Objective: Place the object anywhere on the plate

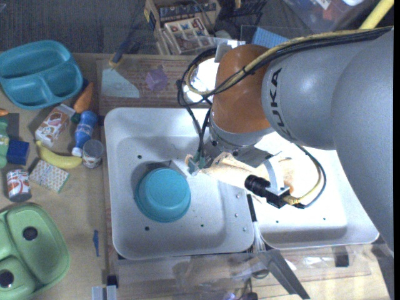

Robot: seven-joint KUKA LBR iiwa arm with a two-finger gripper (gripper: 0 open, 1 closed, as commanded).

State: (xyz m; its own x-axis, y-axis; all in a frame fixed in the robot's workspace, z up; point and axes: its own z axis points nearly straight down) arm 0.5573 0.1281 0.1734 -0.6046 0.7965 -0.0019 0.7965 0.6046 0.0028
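The two-finger gripper (199,162) is positioned just beside the upper right rim of the round blue plastic plate (164,194). Its open-or-closed state cannot be told. The plate is seated in the left shallow white bin (125,136).

Counts on and around the bench

Two white bins, left (119,167) and right (350,224); one blue plate (164,194) lying in the left bin; one teal divided tray (39,74); one green divided tray (28,255); one banana (57,157); one blue bottle (84,130); one small metal can (92,152); one grey arm (325,86) with one orange band (240,95)
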